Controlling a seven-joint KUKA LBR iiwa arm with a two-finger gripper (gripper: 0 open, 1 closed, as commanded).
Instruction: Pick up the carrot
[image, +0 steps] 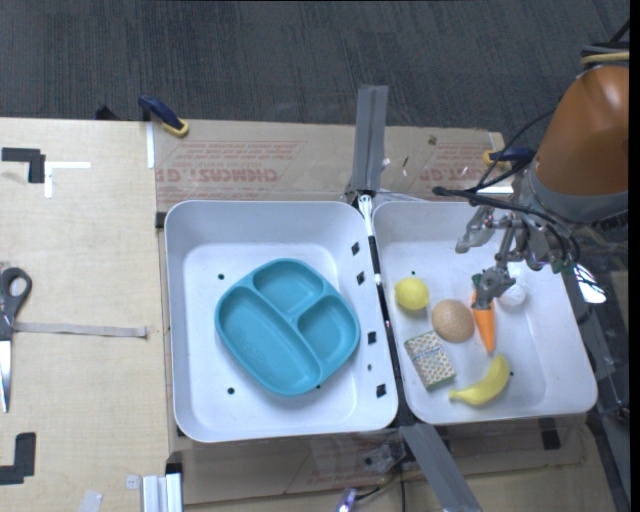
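Within the right bin (560, 400), gripper (487, 290) sits at the carrot's (485, 326) 12 o'clock end — finger state cannot be told; egg (452, 321) at carrot's 9 o'clock.

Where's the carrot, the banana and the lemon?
carrot (485, 329), camera view, middle of its orange body.
banana (483, 384), camera view, middle of its curve.
lemon (411, 293), camera view, centre of its yellow skin.

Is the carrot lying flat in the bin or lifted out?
Lying in the right bin. The carrot rests on the floor beside the egg, with the claw at its top end.
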